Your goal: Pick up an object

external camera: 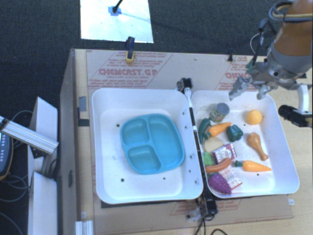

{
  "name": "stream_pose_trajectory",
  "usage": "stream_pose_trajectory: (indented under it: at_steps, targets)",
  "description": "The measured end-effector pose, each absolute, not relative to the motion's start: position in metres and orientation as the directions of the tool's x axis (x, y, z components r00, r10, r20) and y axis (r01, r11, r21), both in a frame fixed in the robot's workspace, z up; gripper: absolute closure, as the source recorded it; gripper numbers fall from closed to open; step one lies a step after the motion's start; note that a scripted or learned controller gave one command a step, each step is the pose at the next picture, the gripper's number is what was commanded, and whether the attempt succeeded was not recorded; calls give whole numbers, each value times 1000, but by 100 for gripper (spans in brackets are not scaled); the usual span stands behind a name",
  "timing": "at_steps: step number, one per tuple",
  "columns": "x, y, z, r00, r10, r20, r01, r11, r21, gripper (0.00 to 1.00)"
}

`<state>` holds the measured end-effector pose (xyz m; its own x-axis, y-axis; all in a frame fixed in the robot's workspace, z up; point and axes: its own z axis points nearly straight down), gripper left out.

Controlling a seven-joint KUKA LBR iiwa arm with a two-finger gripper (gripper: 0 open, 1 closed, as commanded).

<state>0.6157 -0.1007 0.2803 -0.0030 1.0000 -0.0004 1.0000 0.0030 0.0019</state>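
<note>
- Nearest the camera, a purple bunch of toy grapes point(218, 183) is seen at the front edge of the right bin point(288, 173), touching a small printed packet point(234, 180).
- At the far right corner of that bin, the gripper point(251, 88) is held above the rim with its two fingers spread apart and nothing between them.
- Closest below the gripper, a small can point(219, 112) lies on its side, and an orange ball point(254, 117) sits apart from the other toys.
- Further forward, a carrot point(257, 167), a drumstick point(257, 145), a green pepper point(234, 132) and a sausage point(218, 165) are crowded together near the bin's divider side.
- In the left bin point(110, 185), a blue compartment plate point(151, 143) is set on its own.
- No object has yet been taken; the ball is judged the easiest target, since clear space is left on both sides for the fingers.
- A straight descent centred over it is advised, as a round toy may roll from an off-centre pinch.
</note>
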Motion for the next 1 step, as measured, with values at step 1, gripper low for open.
stream_pose_trajectory:
  at_steps: [1]
  targets:
    - [629, -87, 143, -4, 1000, 0, 1000, 4, -2, 0]
